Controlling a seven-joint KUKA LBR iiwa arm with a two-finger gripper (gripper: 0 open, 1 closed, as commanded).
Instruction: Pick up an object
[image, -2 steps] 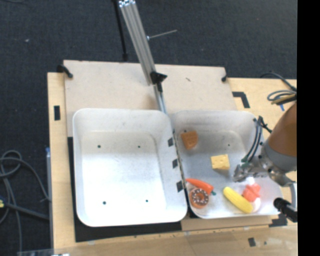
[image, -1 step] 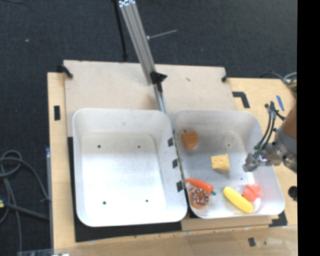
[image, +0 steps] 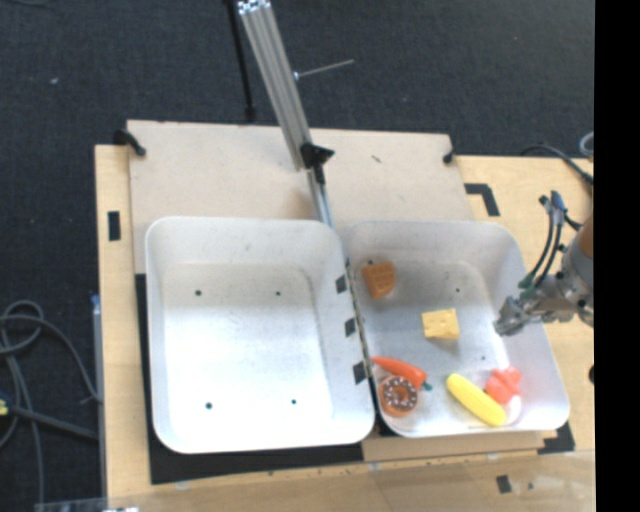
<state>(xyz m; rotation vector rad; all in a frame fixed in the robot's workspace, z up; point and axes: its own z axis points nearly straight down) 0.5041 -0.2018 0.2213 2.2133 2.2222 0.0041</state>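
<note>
Left bin (image: 170, 300) first: bare white floor with a few dark specks. Nothing for me to grab there.

A metal pole (image: 285, 95) slants down from the top to the seam between the two bins. Looks like a fixed part of the rig, so I leave it alone.

Right bin (image: 520, 262) has all the candidates, scattered loose as if dumped in for random picks. An orange-brown block (image: 378, 279) sits near the back left corner. A yellow cube (image: 440, 325) lies mid-floor, well apart from the rest, so I judge it the easiest target. Along the front wall there is a carrot (image: 400, 369) touching a round brown disc (image: 399, 396), then a banana (image: 475, 399) with a small red piece (image: 505, 384) just beside it. That front row is crowded and close to the wall, so a grab there risks catching two things.

The gripper (image: 510, 318) is inside the right bin by its right wall, arm coming in from the right edge. It's blurry and small. I can't tell how the jaws stand. I see nothing between them and no toy touching them; the cube is near, to its left.

Pick not yet made, by my read.
</note>
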